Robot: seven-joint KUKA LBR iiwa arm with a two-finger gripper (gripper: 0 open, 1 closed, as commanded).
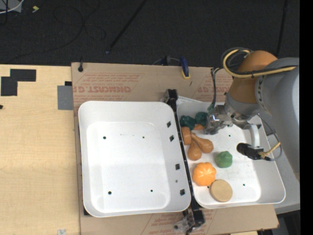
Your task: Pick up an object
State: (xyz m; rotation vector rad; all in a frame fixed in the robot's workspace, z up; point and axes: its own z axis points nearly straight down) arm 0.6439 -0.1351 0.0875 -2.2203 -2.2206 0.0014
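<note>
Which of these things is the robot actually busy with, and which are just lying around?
In the job:
gripper, low in the right bin
dark green toy beside it
orange pumpkin
green piece
tan pear shapes
round tan disc

Just lying about:
left bin
blue clamp
cardboard sheet
</note>
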